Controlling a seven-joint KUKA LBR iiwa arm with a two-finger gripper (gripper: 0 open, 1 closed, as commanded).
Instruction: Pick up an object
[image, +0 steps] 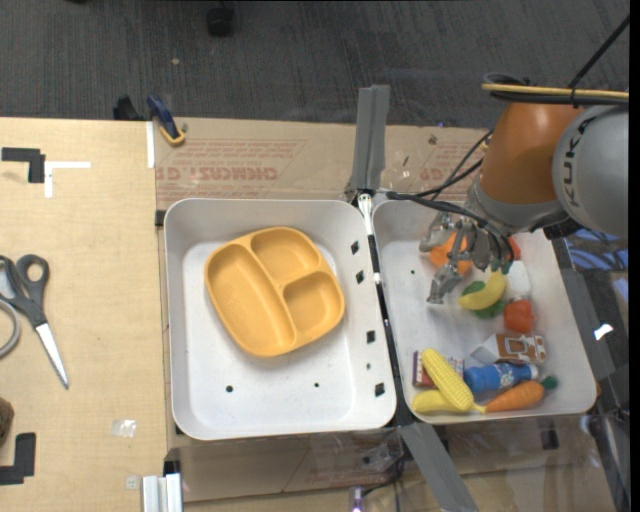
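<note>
Pincer (452, 272) nr banana (485, 292) (bin-top).

An orange divided plate (275, 290) sits tilted in the left bin (190, 400), three compartments facing up. Off on the wooden bench (80, 400), grey-handled scissors (38, 315) lie near the left edge, blades pointing down. A blue-and-yellow clamp (165, 120) rests on the cardboard sheet (260, 165) behind the bins.
</note>
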